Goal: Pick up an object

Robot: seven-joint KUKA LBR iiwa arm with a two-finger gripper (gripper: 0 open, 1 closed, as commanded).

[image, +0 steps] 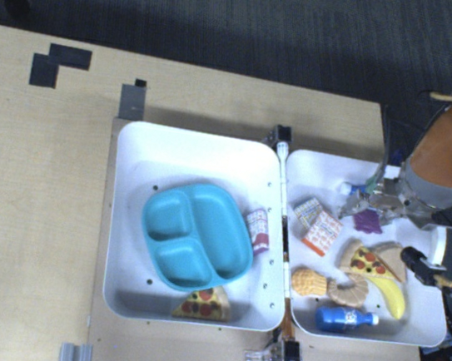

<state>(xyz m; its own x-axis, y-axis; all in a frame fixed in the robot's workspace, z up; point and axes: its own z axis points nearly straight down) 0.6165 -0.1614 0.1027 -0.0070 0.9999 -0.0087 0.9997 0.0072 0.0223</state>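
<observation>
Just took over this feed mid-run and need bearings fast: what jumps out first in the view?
The bright blue divided plate dominates the left bin, with a pizza slice tucked at its near edge and a small can beside it. The right bin is crowded: a banana, a blue bottle and a corn cob. The gripper hangs at that bin's far side over a purple object.

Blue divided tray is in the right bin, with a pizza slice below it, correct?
Not quite. The camera view shows the blue divided tray in the left bin, not the right. The pizza slice below it is correct.
</observation>
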